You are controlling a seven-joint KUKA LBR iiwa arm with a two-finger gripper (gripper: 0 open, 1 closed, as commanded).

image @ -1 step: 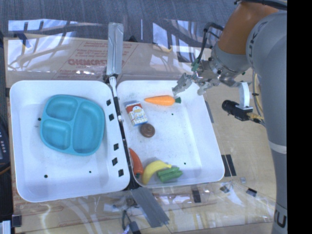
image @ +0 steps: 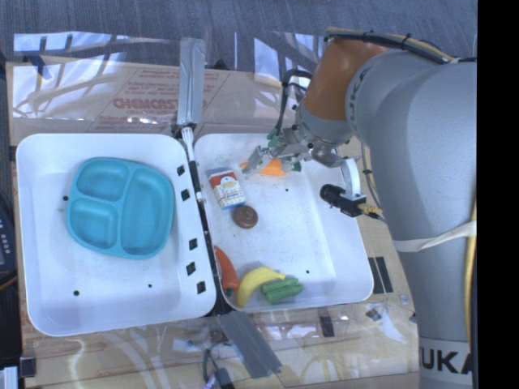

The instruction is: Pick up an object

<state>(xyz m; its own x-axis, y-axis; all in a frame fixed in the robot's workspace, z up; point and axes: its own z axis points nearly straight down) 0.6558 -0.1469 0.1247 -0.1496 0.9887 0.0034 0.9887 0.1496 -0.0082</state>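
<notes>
My gripper (image: 269, 157) reaches into the back of the right bin (image: 324, 254), its fingers low over an orange piece (image: 274, 168) that lies just below them. I cannot tell whether that piece sits between the fingers. A small carton with a red and white label (image: 227, 188) lies to the left of the gripper. In front of the carton rests a brown round object (image: 246, 215). At the bin's front edge sit a yellow banana (image: 256, 282), a green piece (image: 282, 290) and a red-orange piece (image: 228, 269).
The left bin (image: 49, 282) holds a blue divided plate (image: 122, 206). A grey divider strip (image: 191, 79) runs back between the bins. The arm's grey body (image: 422, 160) covers the bench to the right of the right bin.
</notes>
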